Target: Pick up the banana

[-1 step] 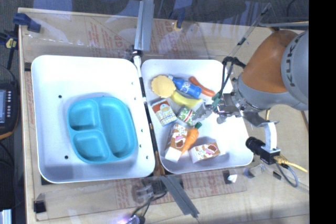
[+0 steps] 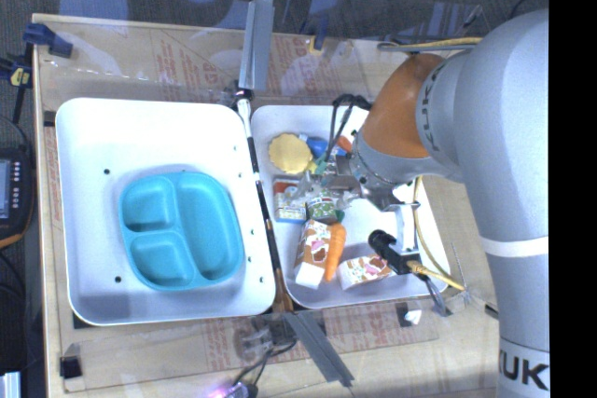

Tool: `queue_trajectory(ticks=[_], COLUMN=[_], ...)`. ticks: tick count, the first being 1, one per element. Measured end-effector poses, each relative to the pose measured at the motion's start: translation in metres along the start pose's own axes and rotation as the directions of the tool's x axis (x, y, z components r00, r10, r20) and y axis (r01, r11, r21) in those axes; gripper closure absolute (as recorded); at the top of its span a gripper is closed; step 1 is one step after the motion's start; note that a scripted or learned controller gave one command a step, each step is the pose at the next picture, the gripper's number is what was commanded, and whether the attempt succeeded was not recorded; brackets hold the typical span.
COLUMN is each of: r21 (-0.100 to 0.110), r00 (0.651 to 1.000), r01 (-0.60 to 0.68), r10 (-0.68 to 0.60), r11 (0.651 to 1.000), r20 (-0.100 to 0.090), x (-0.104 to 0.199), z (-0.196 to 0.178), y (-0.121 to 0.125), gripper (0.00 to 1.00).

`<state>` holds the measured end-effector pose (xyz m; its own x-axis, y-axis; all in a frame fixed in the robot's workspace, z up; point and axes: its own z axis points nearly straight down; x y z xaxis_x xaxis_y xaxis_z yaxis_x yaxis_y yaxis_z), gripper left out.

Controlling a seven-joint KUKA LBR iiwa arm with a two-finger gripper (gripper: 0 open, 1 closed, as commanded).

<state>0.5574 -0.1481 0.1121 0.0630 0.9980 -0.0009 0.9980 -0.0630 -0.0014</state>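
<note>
Surface (image 2: 121, 61): pale wood, carrying two shallow white bins side by side.
Left bin (image 2: 79, 200): holds a blue tray (image 2: 179, 228) with three compartments, lying flat near the middle.
Right bin (image 2: 312, 301): crowded with small things, with the arm reaching over it from the view's right.
Banana (image 2: 289, 154): a yellow, rounded shape in the upper left part of the right bin, close to the wall shared with the left bin. From this angle it looks more like a lump than a long fruit, so calling it the banana is my best reading.
Tool (image 2: 328, 185): low over the middle of the right bin, below the orange band.
Banana relative to tool: the banana lies up and to the left of the tool, near it but apart from it, not within its grasp.
Tool state: cannot tell whether it is released or clenched, as the wrist and clutter mask it.
Blue item (image 2: 317, 146): small, just right of the banana, between it and the arm.
Red-and-white packet (image 2: 287, 200): below the banana, left of the tool.
Carton (image 2: 312, 254): stands toward the bin's lower edge, with a carrot (image 2: 333, 252) touching its right side.
Small box (image 2: 366, 270): just right of the carrot, near the lower wall.
</note>
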Motion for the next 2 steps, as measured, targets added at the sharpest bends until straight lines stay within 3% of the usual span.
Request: queue_trajectory(ticks=[1,2], r21=[0.002,-0.019], r00=[0.999,0.978], r01=[0.051,0.206], r10=[-0.051,-0.206], r11=[0.999,0.978], r20=[-0.002,0.009], x=[-0.039,-0.019], z=[-0.013,0.01], y=[0.069,0.022], gripper=[0.0,0.0])
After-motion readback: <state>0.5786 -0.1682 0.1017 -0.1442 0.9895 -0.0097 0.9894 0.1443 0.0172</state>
